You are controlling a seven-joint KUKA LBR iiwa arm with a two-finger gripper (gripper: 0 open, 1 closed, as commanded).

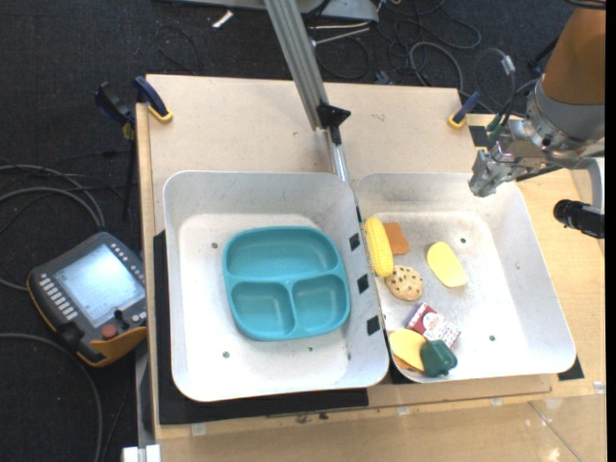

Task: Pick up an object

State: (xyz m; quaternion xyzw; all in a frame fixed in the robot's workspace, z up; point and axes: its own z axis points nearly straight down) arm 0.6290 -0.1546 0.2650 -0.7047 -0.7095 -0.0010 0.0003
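Observation:
My gripper point(484, 181) hangs above the far right corner of the right bin point(520, 248), apart from every object. Below it and to the left lie a yellow corn cob point(379, 245) with an orange piece point(397, 238) beside it, a yellow oval piece point(447, 264) and a chocolate-chip cookie point(404, 282). Near the bin's front edge sit a small red and white packet point(436, 326), a yellow piece point(407, 347) and a dark green piece point(438, 359).
The left bin point(192, 219) holds a teal divided tray point(286, 282). A slanted metal pole point(303, 51) comes down to the seam between the bins. Yellow clamps point(157, 110) grip the bench's far corners. A teach pendant point(91, 296) lies on the floor at left.

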